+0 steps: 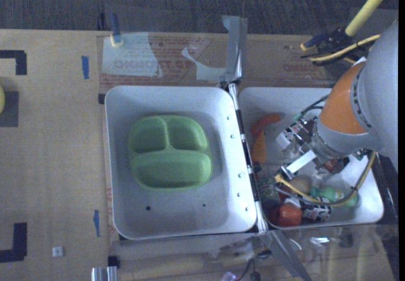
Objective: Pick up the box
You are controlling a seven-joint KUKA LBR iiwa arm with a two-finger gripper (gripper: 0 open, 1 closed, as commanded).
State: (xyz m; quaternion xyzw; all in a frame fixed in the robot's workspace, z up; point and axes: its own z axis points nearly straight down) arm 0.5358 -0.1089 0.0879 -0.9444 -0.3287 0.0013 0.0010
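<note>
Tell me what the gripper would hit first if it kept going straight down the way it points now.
Probably the pile of small items in the right bin, directly under the gripper. Depth is unclear from above, so which item comes first cannot be told.

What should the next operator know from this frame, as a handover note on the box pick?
Claw: low in the right bin, over its clutter; grip state unclear.
Box: cannot be picked out with certainty among the right bin's small things, which include an orange piece and a red item.
Left bin: holds a green divided plate.
Done: no lift visible.
Left: find, grasp and raise the box.
</note>
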